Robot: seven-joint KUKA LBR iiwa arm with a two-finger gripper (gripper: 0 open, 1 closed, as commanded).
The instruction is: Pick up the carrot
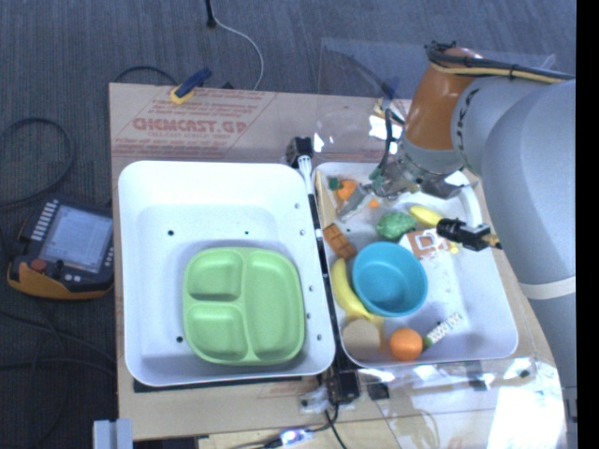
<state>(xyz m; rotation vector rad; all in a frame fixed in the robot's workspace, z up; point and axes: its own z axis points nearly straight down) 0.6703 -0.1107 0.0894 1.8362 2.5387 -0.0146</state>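
The carrot [347,189] is a small orange piece with a green top, lying at the far left corner of the right bin [487,340]. My gripper [367,195] is low over that same corner, just right of the carrot and very close to it or touching it. The grey arm with its orange band [435,110] comes down to it from the upper right. Whether the carrot sits inside the gripper is hidden by the slant of the view.
Around the gripper in the right bin lie a green vegetable [395,224], a yellow piece [423,215], a brown block [339,241], a blue bowl [390,277], a banana [343,288], an orange [406,343] and a beige ball [360,333]. The left bin [150,204] holds a green divided plate [245,304].
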